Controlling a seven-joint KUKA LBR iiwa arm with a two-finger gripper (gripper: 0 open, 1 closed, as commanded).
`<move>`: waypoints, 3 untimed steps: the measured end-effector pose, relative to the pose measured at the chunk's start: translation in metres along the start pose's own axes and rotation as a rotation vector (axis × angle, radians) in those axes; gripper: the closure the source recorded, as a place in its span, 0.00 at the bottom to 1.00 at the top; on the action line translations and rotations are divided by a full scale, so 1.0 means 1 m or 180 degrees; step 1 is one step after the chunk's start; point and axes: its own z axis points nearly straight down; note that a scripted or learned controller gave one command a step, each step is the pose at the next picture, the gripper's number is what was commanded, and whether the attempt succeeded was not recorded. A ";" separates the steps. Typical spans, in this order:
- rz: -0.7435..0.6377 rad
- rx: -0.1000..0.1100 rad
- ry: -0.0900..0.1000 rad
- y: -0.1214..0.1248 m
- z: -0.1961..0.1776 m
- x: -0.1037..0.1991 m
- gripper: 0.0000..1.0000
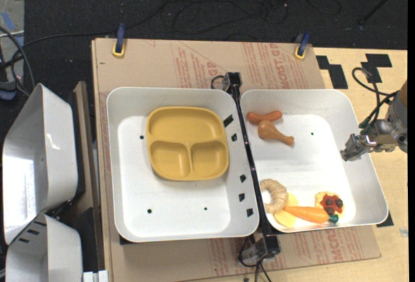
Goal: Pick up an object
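The right bin (363,164) holds a toy sausage (264,117) and a toy chicken drumstick (275,133) near its far left corner. Along its near edge lie a pale shrimp (274,193), an orange carrot (306,213) on a yellow piece, and a small red-topped pizza slice (330,201). My gripper (355,148) hangs at the right rim of this bin, apart from all the toys, with nothing seen between its fingers.
The left bin (130,209) carries a yellow divided plate (188,143). A black divider (245,151) runs between the bins. Cardboard lies under both, with clamps at the back. White boxes stand at the far left.
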 end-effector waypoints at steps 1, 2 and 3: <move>-0.0008 0.0011 0.0008 0.016 0.009 0.057 1.00; -0.0006 0.0015 0.0008 0.026 0.018 0.103 1.00; -0.0009 0.0010 0.0008 0.045 0.023 0.154 1.00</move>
